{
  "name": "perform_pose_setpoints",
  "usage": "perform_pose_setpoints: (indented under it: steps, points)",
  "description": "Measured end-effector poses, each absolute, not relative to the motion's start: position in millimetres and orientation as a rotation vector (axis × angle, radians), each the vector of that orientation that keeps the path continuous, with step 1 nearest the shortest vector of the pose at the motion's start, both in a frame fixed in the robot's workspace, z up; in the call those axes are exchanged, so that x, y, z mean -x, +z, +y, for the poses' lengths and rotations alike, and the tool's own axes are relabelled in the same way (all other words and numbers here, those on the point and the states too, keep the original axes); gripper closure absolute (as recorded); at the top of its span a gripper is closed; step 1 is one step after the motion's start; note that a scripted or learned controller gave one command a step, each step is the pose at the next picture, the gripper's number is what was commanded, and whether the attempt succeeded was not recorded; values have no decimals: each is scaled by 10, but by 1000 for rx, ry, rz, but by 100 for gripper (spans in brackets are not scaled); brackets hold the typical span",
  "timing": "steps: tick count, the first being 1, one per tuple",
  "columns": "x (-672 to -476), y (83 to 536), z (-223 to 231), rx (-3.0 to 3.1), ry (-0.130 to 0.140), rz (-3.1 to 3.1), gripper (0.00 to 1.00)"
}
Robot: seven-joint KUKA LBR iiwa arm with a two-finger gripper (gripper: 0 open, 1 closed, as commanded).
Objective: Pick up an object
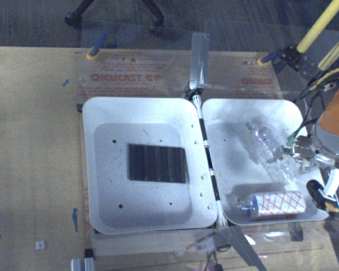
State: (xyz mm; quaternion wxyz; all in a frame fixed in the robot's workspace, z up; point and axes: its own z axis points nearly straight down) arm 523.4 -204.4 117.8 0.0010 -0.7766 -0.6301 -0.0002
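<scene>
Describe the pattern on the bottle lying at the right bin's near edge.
White label with a red criss-cross lattice on the blue-capped lying bottle, clearest in the camera view.

The arm (334, 123) is cut off by the right edge, so just a slice of its orange band and grey wrist can be seen. The gripper (296, 151) is a blurred tangle of metal and cable over the right bin (226, 117); how its jaws stand cannot be told. Beneath it lies a clear plastic bottle (265, 143), so transparent that its outline melts into the white floor and its far end is lost under the gripper. The print on the red-and-white checked packet (277, 203) is too small to read. The yellow pole (325, 18) runs out of view at the top right corner.
</scene>
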Motion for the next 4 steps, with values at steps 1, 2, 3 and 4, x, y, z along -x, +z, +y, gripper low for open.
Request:
perform_pose_setpoints:
  steps: [1,2,3,4]
  points:
    - [-5092,1113,-1886,2477,2,-1927,0]
    - [-5853,921,-1927,2387,70,-1956,0]
    - [-5829,990,-1924,2381,83,-1954,100]
    - [-5768,931,-2034,2385,23,-1984,100]
